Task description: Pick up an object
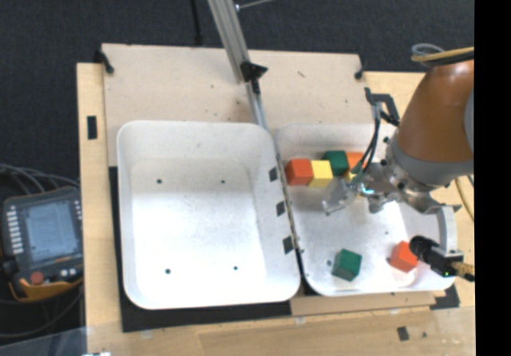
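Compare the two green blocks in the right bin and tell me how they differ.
The upper green block sits in a row, touching the yellow block, which adjoins an orange block; the lower green block lies alone near the right bin's front rim. The upper one is close to the gripper; the lower one is farther from it. The lower one looks turned at an angle to the bin's edge. Both are green cubes of similar size.

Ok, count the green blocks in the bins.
2, both in the right bin: one green block in the far row, one near the front. The arm may hide others.
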Action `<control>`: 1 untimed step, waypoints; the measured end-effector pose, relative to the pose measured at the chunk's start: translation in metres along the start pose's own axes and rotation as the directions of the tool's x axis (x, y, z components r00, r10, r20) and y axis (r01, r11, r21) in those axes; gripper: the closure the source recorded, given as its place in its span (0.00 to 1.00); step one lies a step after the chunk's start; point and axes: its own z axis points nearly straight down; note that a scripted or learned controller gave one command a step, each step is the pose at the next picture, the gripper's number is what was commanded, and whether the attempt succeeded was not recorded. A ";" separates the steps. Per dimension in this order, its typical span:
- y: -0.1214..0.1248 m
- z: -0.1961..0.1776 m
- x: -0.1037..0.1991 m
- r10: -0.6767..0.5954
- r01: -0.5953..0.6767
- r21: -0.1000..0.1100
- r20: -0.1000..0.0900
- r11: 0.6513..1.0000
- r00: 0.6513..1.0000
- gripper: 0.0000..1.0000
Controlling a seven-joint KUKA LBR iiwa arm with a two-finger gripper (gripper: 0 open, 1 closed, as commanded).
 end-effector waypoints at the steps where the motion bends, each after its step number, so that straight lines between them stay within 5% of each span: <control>1: 0.001 -0.002 -0.001 0.003 -0.003 -0.006 0.001 1.000 1.000 0.00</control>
